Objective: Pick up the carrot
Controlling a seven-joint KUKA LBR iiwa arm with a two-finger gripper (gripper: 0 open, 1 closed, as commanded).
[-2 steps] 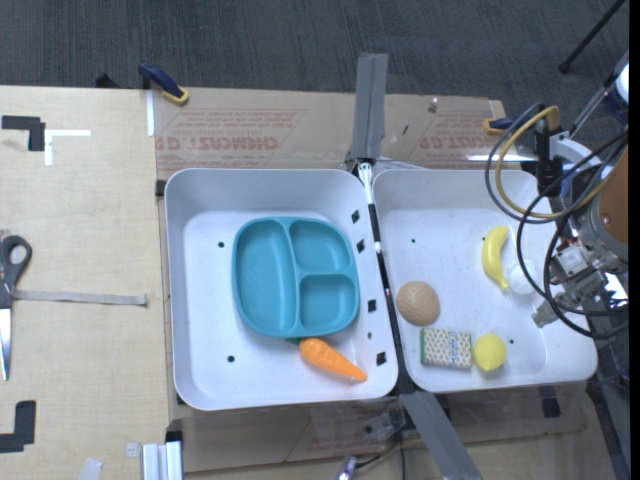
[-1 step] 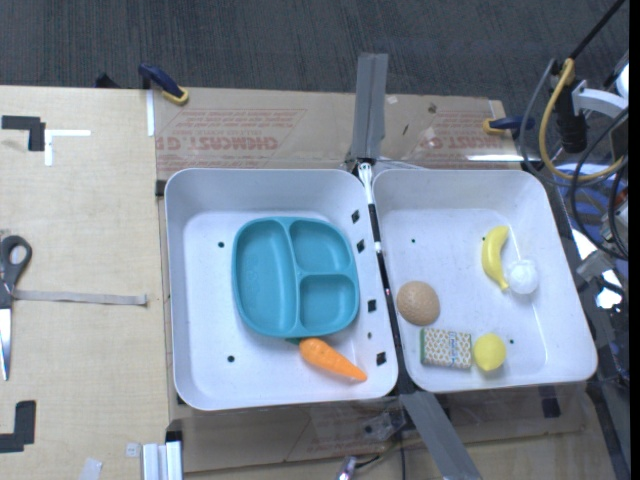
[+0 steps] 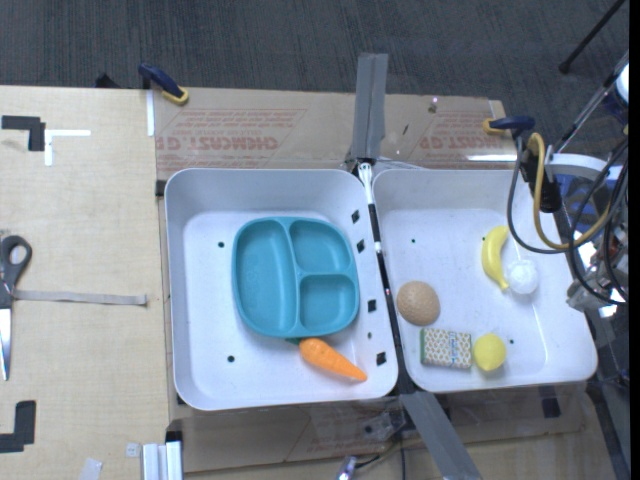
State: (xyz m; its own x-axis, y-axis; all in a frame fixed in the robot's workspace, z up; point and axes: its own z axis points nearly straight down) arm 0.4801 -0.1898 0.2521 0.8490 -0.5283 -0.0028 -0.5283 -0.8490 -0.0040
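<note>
We see two bins, the left bin point(image 3: 190, 268) and the right bin point(image 3: 450, 208), of smooth white plastic with a soft sheen. The teal divided plate point(image 3: 262, 268) looks like matt plastic. The carrot point(image 3: 332, 360) is smooth, slightly glossy orange. The desk point(image 3: 80, 238) shows pale wood, with brown cardboard point(image 3: 250, 133) beside it. The scissors point(image 3: 8, 298) have bare metal blades.

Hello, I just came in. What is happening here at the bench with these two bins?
A robot arm at the right edge is meant to pick up the carrot, but nothing is being handled yet. The carrot lies in the left bin, just in front of a blue tray and touching its edge. The right bin holds a banana, a white ball, a brown egg-shaped thing, a small box and a lemon.
</note>
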